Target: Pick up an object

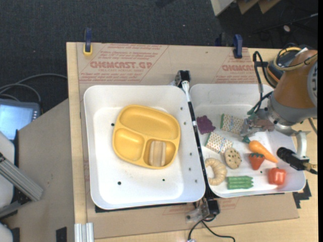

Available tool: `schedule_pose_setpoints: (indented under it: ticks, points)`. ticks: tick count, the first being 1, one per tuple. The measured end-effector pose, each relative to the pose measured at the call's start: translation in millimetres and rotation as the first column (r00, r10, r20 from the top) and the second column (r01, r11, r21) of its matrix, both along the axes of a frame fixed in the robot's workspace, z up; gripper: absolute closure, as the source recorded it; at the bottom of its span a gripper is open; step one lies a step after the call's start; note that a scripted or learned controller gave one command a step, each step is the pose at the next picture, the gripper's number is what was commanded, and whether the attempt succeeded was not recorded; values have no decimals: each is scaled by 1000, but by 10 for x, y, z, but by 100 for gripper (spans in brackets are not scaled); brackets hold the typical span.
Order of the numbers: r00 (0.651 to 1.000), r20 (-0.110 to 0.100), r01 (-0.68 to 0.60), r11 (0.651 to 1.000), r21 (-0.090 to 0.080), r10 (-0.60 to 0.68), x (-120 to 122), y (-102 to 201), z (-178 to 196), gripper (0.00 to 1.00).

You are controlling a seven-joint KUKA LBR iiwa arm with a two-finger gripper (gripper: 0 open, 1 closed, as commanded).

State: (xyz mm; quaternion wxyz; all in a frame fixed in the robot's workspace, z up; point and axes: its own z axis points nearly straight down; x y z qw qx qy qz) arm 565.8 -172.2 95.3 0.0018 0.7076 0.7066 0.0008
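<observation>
Several small toy foods sit in the right bin (298,185), any of which would do. Nearest my hand (251,127) is the carrot (262,150), lying slantwise just near of it, w/ a strawberry (256,160) touching its near-left side. Judging by looks: light, hard plastic, smooth so prob. slippery, not fragile. It tapers, so I'd take it across the thick orange body, not the tip, w/ the grip square to its length or it'll squirt out.

Other options: the patterned packet (231,123) just left of my hand and a second packet (219,142) nearer — flat, thin, soft; hard to get under, likely to slide on the bin floor. The cookie (232,158) is flat too. The pretzel (216,169), near-left, has a ring shape and a rough surface, decent to pinch across one side. The green beans (239,182) lie low along the near wall; awkward so close to the rim. The tomato (277,176) is round and smooth, may roll. The purple piece (205,124) sits close to the left wall.

My arm (295,92) comes in from the right over the far-right part of the bin, wrist bent down, hand low near the bin floor between the packet and the carrot. Can't tell how wide the hand is spread or whether anything is in it; too dark and small to read.

The left bin (96,135) carries a yellow tray (146,117), well apart from me. Both bins rest on the table (126,59).
</observation>
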Motion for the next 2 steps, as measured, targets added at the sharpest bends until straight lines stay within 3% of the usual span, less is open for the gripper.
schedule_pose_setpoints:
  ticks: [1,2]
  points:
    - [1000,-1,0,1000,0,0,-3,1,-7,0]
    - [1000,-8,2,1000,5,-2,-487,-448,-111,0]
